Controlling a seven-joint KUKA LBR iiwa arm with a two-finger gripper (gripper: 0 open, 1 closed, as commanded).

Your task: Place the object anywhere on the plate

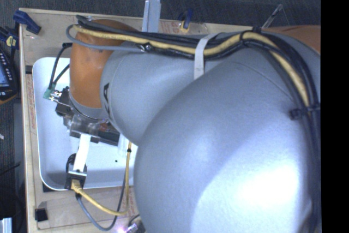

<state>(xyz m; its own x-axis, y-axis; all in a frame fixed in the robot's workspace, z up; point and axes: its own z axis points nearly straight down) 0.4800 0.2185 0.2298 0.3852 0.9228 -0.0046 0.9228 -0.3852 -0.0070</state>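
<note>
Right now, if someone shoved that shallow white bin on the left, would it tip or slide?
The white bin looks wide and shallow, so tipping seems unlikely. The wooden bench seems to frame it closely at left and front, so it probably would not slide far. Its smooth sheen and rounded corners suggest thin, light plastic.

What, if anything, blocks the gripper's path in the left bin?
Cannot tell. The arm covers much of the left bin, and its orange band hangs over it, hiding what lies below.
</note>
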